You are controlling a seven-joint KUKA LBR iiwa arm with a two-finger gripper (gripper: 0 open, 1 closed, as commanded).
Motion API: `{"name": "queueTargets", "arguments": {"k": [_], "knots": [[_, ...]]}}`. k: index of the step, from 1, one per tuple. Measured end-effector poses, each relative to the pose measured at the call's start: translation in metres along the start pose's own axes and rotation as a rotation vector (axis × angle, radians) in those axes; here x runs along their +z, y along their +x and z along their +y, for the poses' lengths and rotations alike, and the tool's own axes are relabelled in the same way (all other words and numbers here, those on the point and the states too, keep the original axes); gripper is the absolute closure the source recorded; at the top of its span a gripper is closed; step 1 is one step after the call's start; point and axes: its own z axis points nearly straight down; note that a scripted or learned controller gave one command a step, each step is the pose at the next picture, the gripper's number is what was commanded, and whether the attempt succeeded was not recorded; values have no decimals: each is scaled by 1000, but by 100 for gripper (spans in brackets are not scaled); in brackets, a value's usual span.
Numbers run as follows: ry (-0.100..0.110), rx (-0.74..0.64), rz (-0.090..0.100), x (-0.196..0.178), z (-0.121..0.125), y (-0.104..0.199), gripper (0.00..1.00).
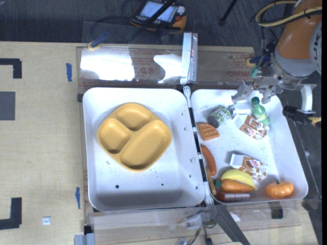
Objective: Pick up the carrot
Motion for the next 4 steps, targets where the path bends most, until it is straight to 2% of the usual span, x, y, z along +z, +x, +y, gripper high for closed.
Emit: {"name": "queueTargets", "arguments": {"k": [1,2,3,4], "knots": [[-7,-160,-3,74,-6,27,0],[1,29,0,11,-47,124,0],[2,-113,0,12,-82,122,0],[2,68,0,12,-162,120,0]]}}
